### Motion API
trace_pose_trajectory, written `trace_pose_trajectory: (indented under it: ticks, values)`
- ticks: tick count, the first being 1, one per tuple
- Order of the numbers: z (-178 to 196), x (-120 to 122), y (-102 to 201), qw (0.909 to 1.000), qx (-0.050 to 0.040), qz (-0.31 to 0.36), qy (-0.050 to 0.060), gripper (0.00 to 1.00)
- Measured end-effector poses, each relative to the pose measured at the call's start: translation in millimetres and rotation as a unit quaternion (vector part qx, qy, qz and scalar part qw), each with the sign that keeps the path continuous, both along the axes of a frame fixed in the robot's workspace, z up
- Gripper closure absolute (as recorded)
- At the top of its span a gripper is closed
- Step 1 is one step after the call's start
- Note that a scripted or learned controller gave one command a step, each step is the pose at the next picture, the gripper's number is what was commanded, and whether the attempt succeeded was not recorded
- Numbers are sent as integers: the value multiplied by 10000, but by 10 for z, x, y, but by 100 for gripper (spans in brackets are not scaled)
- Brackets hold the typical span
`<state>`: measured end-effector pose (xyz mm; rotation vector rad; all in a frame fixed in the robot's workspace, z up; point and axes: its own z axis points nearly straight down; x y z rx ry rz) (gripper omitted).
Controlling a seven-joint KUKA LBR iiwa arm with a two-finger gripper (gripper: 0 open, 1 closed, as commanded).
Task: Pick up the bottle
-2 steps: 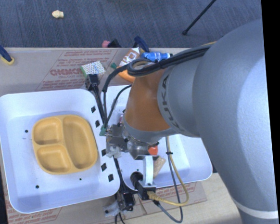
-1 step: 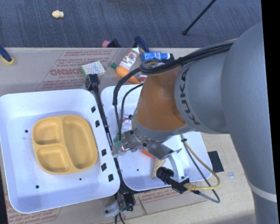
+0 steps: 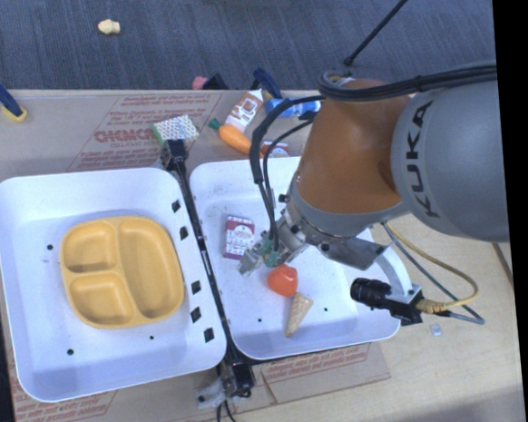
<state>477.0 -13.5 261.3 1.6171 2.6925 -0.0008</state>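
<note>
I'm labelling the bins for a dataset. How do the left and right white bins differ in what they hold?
The left bin holds one large item, a yellow divided plate, lying flat near its middle. The right bin holds several small items: a red packet, an orange-red ball and a tan cone. The arm's gripper hangs over the right bin, not the left bin. Both are shallow, white, and sit side by side.

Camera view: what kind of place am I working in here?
Most likely a robot lab test bench, not a home or kitchen. Two white bins sit clamped on printed cardboard, holding toy-like items such as a yellow divided plate and an ice cream cone, under a cabled KUKA arm.
</note>
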Motion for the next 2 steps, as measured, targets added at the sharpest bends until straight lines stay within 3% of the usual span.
trace_pose_trajectory:
  ticks: [1,2]
  values:
    - [-113,-12,572,9988,2,-485,26,100]
    - [-376,-13,1038,9998,0,-180,28,100]
